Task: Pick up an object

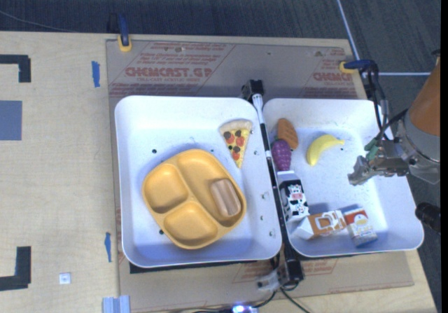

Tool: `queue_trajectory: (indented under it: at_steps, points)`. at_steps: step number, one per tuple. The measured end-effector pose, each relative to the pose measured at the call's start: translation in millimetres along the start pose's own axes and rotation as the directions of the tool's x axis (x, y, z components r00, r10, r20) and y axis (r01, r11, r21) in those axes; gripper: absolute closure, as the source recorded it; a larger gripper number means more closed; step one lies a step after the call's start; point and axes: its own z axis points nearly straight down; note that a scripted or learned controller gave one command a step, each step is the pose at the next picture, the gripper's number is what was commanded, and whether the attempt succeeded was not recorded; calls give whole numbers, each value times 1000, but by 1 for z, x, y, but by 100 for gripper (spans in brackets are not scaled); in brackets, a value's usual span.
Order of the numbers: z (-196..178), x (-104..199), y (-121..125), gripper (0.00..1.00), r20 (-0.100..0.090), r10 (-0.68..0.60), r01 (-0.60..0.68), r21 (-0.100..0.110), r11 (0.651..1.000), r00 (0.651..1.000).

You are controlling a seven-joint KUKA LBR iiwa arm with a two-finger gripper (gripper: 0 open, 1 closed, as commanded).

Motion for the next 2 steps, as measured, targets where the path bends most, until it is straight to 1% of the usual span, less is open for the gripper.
queue_trajectory:
  at_steps: [1, 2]
  points:
    - [69, 16, 108, 100, 1, -1, 1, -2, 1000, 1000]
    - [-17, 99, 59, 100, 0, -2, 2, -4, 1000, 1000]
